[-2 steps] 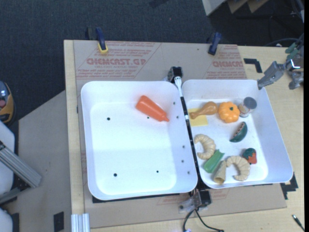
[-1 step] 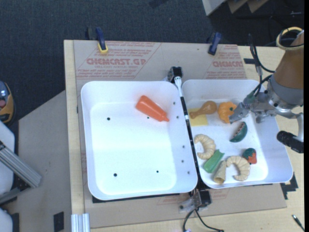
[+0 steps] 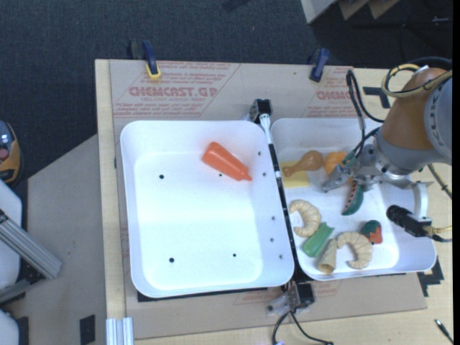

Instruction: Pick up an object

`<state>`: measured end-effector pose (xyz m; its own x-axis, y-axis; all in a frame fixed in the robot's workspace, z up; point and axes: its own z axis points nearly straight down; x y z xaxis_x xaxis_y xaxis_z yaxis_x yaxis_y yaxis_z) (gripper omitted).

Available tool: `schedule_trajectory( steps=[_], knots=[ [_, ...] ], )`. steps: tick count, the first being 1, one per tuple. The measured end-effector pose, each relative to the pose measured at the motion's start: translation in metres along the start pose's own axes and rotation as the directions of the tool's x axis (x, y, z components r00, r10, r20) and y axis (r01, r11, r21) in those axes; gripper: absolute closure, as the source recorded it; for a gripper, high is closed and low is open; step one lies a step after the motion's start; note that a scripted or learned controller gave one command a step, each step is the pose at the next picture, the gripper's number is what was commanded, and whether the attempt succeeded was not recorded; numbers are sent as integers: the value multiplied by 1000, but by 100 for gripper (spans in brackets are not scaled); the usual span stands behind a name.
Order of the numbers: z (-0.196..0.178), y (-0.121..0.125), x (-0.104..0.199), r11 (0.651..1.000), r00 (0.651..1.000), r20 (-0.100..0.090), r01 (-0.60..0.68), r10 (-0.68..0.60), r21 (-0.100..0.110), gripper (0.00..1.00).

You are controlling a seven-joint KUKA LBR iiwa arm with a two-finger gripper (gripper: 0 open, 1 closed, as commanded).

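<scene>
The two-finger metal gripper (image 3: 343, 179) hangs low in the right white bin (image 3: 410, 259), its fingers spread and nothing between them. At its five o'clock, just beside it, lies a dark green curved pod-shaped toy (image 3: 353, 200); at nine o'clock a tan pear-shaped toy (image 3: 305, 162). An orange cone-shaped carrot toy (image 3: 226, 162) lies in the left white bin (image 3: 144, 214), toward twelve o'clock.

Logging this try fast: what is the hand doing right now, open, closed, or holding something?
Hand: low in the right bin among the toys; open or closed cannot be told.
</scene>
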<state>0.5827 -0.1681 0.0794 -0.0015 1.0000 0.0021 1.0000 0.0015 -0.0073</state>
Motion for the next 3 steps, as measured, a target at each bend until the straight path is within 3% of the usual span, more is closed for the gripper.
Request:
schedule_trajectory(
  steps=[1,2,3],
  knots=[
    [-6,48,2,1000,1000,4,1,-1,-13,0],
    [-17,47,1,1000,1000,5,0,0,-12,100],
    [-112,44,110,1000,1000,0,9,-9,-18,100]
  ],
)
